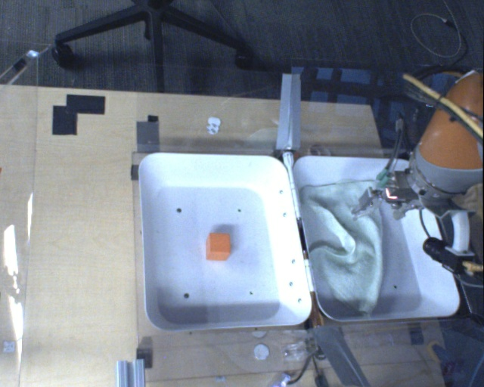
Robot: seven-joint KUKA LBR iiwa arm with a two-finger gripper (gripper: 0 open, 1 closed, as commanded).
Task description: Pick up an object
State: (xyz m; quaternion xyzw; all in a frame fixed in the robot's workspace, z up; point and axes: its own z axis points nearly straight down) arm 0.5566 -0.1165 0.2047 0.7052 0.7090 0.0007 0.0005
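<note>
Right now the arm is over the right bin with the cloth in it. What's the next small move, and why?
Probably a short descent straight onto the cloth. The gripper sits above the cloth's upper right edge in the right bin, and nothing is seen between its fingers. The orange cube lies far off in the left bin, so the cloth is the nearer target.

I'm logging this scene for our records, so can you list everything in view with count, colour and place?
orange cube: one, orange, near the middle of the left bin
cloth: one, pale grey-green, crumpled in the right bin
bins: two, white, side by side on the bench, left bin and right bin
bench: one, light wood, under both bins
chair base: one, black, on the dark floor beyond the bench
arm: one, grey with orange band, over the right bin's far right
pincer: one, at the cloth's upper edge
</note>
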